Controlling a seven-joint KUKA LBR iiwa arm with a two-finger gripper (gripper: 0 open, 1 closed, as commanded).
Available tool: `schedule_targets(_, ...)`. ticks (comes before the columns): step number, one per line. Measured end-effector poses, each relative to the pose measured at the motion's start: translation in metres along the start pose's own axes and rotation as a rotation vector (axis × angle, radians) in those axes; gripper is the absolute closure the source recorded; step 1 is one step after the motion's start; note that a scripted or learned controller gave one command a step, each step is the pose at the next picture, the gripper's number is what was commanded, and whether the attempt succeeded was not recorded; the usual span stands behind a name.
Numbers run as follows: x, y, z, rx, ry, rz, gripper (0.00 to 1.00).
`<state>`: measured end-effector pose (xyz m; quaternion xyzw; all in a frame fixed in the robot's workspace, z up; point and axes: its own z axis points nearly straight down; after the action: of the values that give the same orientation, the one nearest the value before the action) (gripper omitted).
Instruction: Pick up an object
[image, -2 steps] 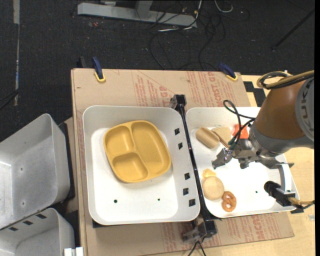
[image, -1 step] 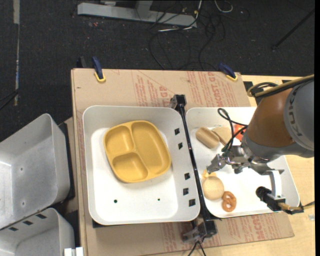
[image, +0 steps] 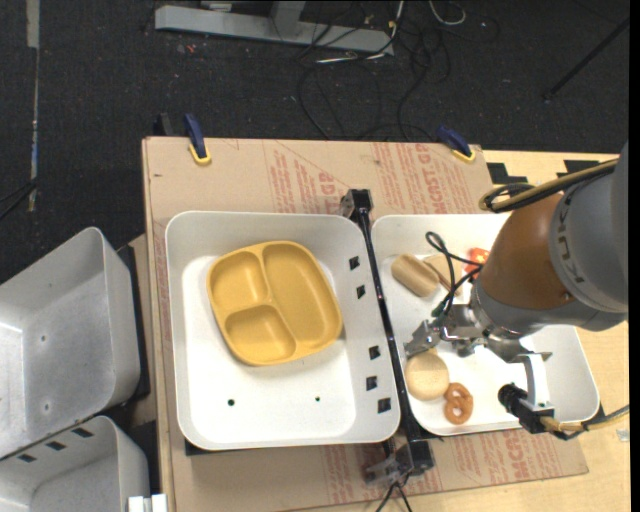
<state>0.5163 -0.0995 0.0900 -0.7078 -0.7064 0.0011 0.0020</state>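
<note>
Gripper (image: 432, 338) low over the right bin (image: 575, 400), above a round bun (image: 427, 378); whether it is apart or together cannot be told, and nothing is seen in its grasp. A pretzel (image: 458, 402) lies just beside the bun, a bread roll (image: 415, 274) farther back. The left bin (image: 260, 415) carries a yellow divided plate (image: 273, 300). Step in hand, by judgement: the approach. The next move calls for centring on one item and descending.

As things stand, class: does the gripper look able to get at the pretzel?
Probably yes. The pretzel lies uncovered in the right bin, beside the round bun, just below the gripper.
</note>
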Motion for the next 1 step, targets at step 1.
schedule_targets(1, -0.0002, 0.0011, -0.0124, -0.005, -0.001, 0.002, 1.00)
